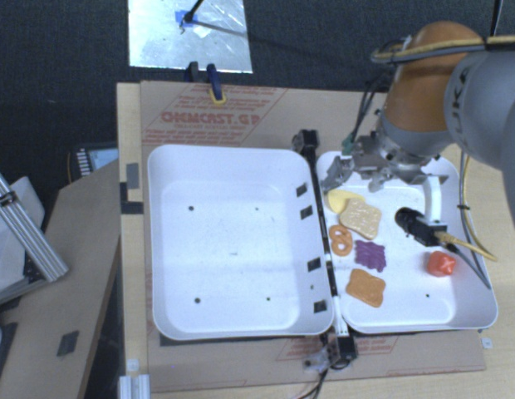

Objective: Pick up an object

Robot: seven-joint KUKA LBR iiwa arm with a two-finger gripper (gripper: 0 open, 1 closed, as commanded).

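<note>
My gripper (357, 178) hangs over the back left part of the right bin (469, 306), with its fingers spread open and nothing between them. Just in front of it lie a yellow piece (339, 199) and a tan cracker (361, 218). Further forward along the bin's left side are an orange pretzel (341, 240), a purple bunch of grapes (371, 255) and an orange toast slice (365, 288). A red piece (441, 263) sits apart on the right side of the bin.
The left bin (232, 239) sits beside the right one, with a black-clipped divider (317, 223) between them. The grey arm with its orange band (432, 65) reaches in from the upper right. Cardboard (216, 110) lies under both bins.
</note>
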